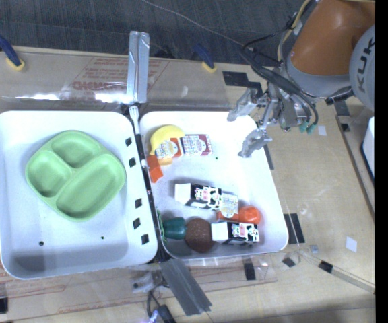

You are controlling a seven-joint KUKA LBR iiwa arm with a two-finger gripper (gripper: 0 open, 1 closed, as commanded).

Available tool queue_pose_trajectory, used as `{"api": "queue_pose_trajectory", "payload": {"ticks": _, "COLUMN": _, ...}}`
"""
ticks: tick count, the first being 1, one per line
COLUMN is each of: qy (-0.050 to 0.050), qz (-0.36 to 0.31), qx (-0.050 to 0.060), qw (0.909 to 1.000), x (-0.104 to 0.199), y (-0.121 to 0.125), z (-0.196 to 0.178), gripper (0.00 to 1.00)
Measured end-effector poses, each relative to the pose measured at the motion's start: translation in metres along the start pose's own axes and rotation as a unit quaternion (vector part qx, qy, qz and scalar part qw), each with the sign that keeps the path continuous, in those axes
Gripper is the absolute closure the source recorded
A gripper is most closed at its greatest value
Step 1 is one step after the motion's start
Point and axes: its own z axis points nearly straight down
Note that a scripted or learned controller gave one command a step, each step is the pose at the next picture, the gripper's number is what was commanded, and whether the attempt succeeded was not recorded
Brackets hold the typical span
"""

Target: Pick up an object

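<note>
Two white bins (5, 180) sit side by side; the claw (251, 123), open and holding nothing, hovers at the right bin's two o'clock corner.

This is a robotics lab test cell, not a home or shop. A grey industrial arm with an orange band (329, 36) reaches over a plywood worktop (315, 180) with loose cables (275, 66) trailing from its wrist. Two shallow white bins (12, 247) sit side by side, held by a metal bracket (139, 66) and blue clamps (11, 52). Black tape marks (294, 229) dot the board. The bins hold play items: a green divided plate (76, 173) and toy food cartons (204, 195).
</note>
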Motion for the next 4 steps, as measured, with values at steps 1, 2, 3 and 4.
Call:
{"api": "queue_pose_trajectory", "payload": {"ticks": 1, "qy": -0.008, "qz": -0.011, "qx": 0.001, "qw": 0.9999, "x": 0.035, "y": 0.036, "z": 0.154, "gripper": 0.0}}
{"api": "queue_pose_trajectory", "payload": {"ticks": 2, "qy": -0.003, "qz": 0.064, "qx": 0.0, "qw": 0.9979, "x": 0.078, "y": 0.072, "z": 0.181, "gripper": 0.0}}
{"api": "queue_pose_trajectory", "payload": {"ticks": 3, "qy": -0.002, "qz": 0.061, "qx": -0.001, "qw": 0.9981, "x": 0.064, "y": 0.088, "z": 0.183, "gripper": 0.0}}
{"api": "queue_pose_trajectory", "payload": {"ticks": 4, "qy": -0.003, "qz": 0.057, "qx": -0.001, "qw": 0.9984, "x": 0.062, "y": 0.089, "z": 0.172, "gripper": 1.0}}
